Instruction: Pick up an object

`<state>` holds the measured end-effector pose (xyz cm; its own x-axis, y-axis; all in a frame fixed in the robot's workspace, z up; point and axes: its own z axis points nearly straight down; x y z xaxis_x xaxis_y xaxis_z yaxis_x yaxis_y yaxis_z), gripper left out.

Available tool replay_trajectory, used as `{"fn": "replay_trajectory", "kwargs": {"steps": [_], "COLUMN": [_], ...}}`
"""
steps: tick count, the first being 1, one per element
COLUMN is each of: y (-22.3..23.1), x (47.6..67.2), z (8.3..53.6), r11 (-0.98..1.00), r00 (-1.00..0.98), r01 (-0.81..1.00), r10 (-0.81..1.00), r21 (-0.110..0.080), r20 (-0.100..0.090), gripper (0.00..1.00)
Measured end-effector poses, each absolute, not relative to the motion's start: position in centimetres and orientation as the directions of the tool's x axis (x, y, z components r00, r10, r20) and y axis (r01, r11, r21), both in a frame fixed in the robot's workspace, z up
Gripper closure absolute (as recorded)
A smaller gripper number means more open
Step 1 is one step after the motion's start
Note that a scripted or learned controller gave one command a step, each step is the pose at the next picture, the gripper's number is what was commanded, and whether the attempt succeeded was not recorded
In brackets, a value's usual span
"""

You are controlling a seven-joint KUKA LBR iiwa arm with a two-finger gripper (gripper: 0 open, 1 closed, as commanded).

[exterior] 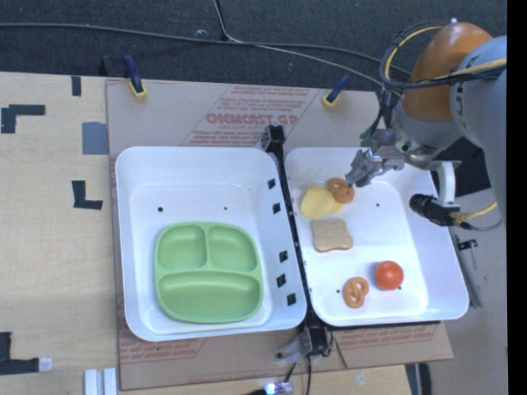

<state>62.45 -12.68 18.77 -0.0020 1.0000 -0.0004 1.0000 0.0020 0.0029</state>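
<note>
Item: orange pretzel [339,190], far part of the right bin [440,303], touching the yellow piece [319,202] at its left. The gripper [361,171] sits just beside its upper right; finger spread cannot be told. Risk: a descent off-centre may nudge it or catch the neighbour. Nearby: toast slice [331,234], tomato [389,275], second pretzel [356,291].

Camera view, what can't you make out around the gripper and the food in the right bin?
- Gripper: too small and blurred in the camera view to tell whether it is open or shut.
- Pretzel by the gripper: contact between them cannot be judged from this slant.
- Yellow piece: blurred, identity unclear.
- Arm: cut off by the right edge.
</note>
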Motion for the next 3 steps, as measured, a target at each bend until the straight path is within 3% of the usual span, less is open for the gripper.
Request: {"fn": "replay_trajectory", "kwargs": {"steps": [1,3], "y": [-13.4,-2.5], "x": [62.4,59.5], "z": [23.3,24.0], "r11": [0.002,0.006], "r00": [-0.002,-0.006], "r01": [1.0,1.0], "r10": [1.0,1.0], "r21": [0.002,-0.001], "r20": [-0.001,0.001], "gripper": [1.0,1.0]}}
